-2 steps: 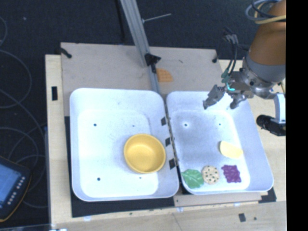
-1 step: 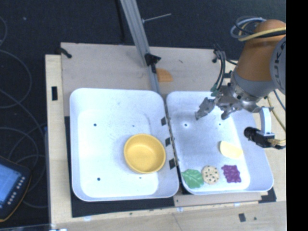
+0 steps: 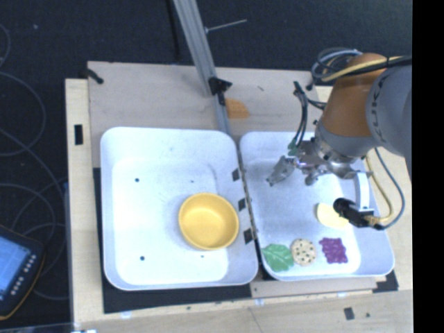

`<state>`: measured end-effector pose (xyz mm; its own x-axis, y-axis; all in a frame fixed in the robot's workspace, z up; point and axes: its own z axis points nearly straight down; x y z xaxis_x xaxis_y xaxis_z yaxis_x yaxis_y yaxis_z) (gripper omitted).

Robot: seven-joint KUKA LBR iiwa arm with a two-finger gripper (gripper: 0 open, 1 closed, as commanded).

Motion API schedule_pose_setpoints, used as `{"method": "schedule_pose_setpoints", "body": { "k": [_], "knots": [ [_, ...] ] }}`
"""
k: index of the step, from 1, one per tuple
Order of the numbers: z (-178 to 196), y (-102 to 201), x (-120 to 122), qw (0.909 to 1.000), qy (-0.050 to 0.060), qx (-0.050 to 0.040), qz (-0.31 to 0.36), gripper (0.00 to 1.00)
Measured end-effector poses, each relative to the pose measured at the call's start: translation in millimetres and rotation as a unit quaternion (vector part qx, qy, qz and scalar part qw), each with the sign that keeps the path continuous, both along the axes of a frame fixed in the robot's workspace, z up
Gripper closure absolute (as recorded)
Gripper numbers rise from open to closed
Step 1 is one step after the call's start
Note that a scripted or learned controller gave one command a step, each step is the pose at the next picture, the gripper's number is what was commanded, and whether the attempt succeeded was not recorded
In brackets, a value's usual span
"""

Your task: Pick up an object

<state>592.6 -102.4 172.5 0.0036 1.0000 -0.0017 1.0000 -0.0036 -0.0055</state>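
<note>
My gripper [image 3: 293,175] hangs over the upper middle of the right bin [image 3: 277,207], its fingers spread open with nothing between them. Along that bin's front edge lie a green leaf-shaped piece [image 3: 277,257], a round speckled cookie [image 3: 302,251] and a purple bunch of grapes [image 3: 334,250]. A pale yellow piece [image 3: 329,215] lies at the right, partly under a black part of the arm. All of these sit below and to the right of the gripper, apart from it. A yellow bowl [image 3: 208,220] stands in the left bin [image 3: 139,186].
A slanted metal post [image 3: 198,40] rises behind the bins, with a small orange block [image 3: 236,109] at its foot. Cables loop around the arm's wrist [image 3: 347,116]. The wooden bench [image 3: 139,96] frames both bins.
</note>
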Motion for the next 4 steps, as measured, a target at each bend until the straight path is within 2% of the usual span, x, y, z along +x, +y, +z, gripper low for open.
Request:
{"method": "schedule_pose_setpoints", "body": {
  "k": [1,2,3,4],
  "knots": [
    [-61.7,3.3,-4.8,1.0000,0.000,-0.0001,0.001,0.00],
    [-46.9,3.4,-2.2,1.0000,-0.004,0.0014,-0.002,1.00],
    [16.3,5.9,4.8,1.0000,-0.007,0.0005,0.004,1.00],
    [57.0,5.0,6.4,1.0000,-0.006,0.0006,0.004,1.00]
  ]
}}
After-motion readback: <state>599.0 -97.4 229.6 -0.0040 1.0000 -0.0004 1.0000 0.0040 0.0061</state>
